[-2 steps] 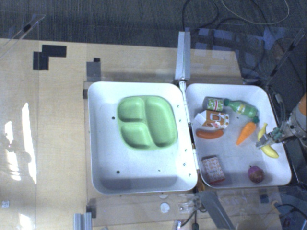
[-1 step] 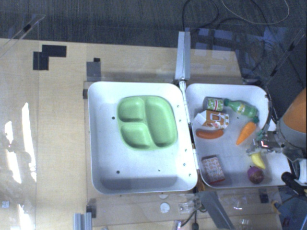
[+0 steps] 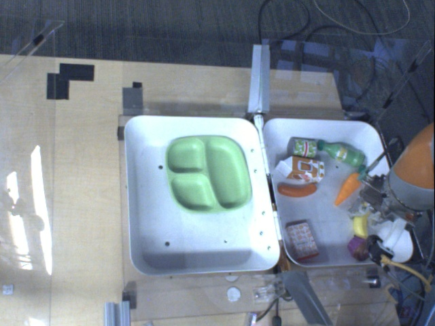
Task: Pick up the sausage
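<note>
Lying loose — sausage (image 3: 297, 190) — right bin (image 3: 326, 129).

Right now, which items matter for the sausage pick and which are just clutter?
Job:
sausage, right bin, end effector

Lying about:
green bottle, carton, carrot, patterned packet, purple item, green divided tray

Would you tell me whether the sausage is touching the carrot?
Apart: the camera view shows bare white bin floor between the sausage and the carrot.
</note>
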You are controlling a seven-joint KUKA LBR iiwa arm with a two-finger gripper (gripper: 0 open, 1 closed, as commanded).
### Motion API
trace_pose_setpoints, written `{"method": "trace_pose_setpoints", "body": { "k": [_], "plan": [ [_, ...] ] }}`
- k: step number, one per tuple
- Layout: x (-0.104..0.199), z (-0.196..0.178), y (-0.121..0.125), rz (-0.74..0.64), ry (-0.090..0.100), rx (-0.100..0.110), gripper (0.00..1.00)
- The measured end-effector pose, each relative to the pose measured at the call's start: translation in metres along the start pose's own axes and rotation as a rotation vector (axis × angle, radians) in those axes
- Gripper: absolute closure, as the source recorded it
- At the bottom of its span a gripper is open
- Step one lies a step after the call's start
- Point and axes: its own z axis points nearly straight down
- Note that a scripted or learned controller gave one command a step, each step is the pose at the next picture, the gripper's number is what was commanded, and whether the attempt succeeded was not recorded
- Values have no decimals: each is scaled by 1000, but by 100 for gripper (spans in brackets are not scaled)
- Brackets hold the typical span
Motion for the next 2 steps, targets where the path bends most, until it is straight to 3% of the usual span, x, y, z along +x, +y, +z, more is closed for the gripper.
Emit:
{"method": "trace_pose_setpoints", "body": {
  "k": [1, 2],
  "plan": [
    [1, -5, -5, 579, -2, 5, 100],
    [-3, 0, 0, 281, 6, 11, 100]
  ]
}}
